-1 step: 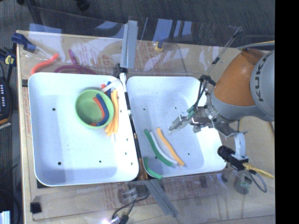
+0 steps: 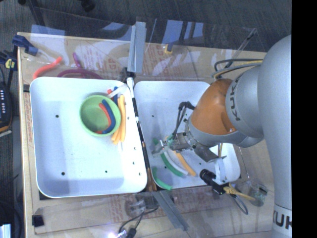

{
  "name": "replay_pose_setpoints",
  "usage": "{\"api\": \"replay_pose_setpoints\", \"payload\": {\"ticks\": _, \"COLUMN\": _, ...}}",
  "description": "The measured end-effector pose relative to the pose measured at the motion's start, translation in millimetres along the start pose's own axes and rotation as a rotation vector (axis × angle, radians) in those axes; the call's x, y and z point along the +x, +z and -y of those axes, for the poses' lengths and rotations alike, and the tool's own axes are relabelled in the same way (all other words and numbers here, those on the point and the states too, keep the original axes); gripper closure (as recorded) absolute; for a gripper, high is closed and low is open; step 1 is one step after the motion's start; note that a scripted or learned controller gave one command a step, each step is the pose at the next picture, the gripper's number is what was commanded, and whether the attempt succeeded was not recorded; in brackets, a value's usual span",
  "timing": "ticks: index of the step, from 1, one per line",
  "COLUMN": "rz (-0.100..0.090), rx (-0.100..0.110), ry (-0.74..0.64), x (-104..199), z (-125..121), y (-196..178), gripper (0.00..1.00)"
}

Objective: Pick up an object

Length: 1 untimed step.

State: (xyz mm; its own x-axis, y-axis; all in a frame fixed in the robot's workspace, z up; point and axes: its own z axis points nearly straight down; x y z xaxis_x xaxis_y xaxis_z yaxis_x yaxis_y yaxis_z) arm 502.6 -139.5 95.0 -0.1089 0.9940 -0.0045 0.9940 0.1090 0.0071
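My gripper [image 2: 171, 143] is low in the right bin [image 2: 158, 93], near its front left part, at the end of the grey arm with the orange band [image 2: 213, 115]. Right beside and below it lie a green curved strip [image 2: 172, 166], a white curved piece [image 2: 165, 157] and an orange stick [image 2: 186, 164]. Another green curved piece [image 2: 161, 179] rests against the bin's front wall. A small green bit [image 2: 156, 143] sits just left of the gripper. The gripper hides whatever is directly under it, and nothing visibly sits between its fingers.
The left bin [image 2: 59, 152] holds a green bowl [image 2: 94, 115] with a red and a blue curved piece inside, and orange sticks [image 2: 120, 125] along its right side. A black divider [image 2: 138, 133] separates the bins. Red and purple cords [image 2: 74, 73] lie behind the left bin.
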Motion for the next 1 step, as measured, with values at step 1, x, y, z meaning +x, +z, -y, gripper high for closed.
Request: {"api": "replay_pose_setpoints", "payload": {"ticks": 1, "rz": -0.001, "rx": 0.006, "ry": -0.004, "x": -0.6, "z": 0.7, "y": -10.8, "gripper": 1.00}}
